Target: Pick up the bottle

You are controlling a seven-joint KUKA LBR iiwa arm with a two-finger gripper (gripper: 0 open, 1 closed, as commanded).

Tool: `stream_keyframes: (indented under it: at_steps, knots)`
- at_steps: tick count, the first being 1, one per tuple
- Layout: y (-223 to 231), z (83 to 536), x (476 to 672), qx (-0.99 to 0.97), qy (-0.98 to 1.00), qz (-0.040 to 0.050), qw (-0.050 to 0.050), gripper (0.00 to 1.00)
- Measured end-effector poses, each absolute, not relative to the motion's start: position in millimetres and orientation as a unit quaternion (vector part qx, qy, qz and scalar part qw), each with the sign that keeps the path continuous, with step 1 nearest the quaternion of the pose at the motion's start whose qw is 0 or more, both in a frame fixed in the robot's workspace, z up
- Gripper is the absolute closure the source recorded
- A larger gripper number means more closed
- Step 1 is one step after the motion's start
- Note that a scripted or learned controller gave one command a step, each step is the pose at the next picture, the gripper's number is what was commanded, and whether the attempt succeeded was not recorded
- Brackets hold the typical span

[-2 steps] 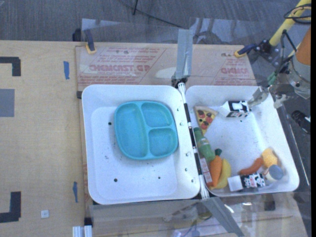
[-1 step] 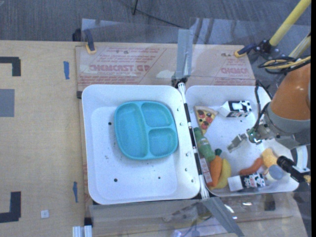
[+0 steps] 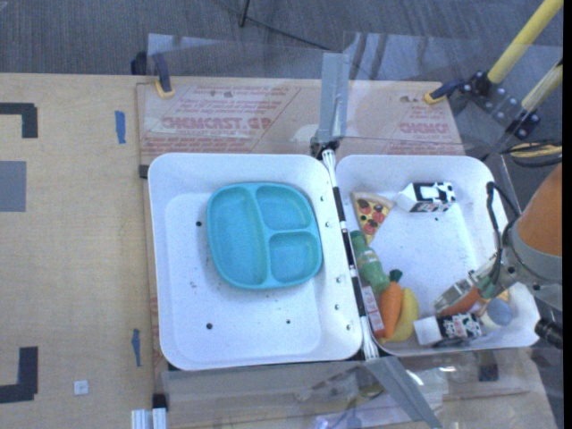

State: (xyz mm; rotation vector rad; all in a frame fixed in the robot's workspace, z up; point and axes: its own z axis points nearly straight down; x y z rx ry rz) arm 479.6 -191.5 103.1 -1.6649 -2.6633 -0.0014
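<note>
Approach step: my gripper (image 3: 472,295) sat low in right bin (image 3: 465,231), jaw state unclear. Bottle (image 3: 366,262) lay by divider; next needed reposition over it.

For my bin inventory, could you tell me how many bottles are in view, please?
2: a green bottle along the right bin's left wall, and a white bottle at its front right, near the gripper. Others may be hidden.

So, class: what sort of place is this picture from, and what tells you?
Probably a robotics lab test bench. Two white bins sit side by side, toy food such as a pizza slice lies in one, and a robot arm reaches in.
</note>
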Motion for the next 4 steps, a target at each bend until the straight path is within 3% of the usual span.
stream_keyframes:
  at_steps: [1,2,3,4]
  knots:
    - [-200,127,481.6,-0.660,-0.751,-0.0033,0.001,0.00]
    - [-107,111,479.6,-0.698,-0.716,0.0000,0.000,0.00]
    - [-106,320,482.1,-0.658,-0.753,0.0000,-0.001,0.00]
    - [-112,216,479.9,-0.401,-0.916,-0.0004,0.000,0.00]
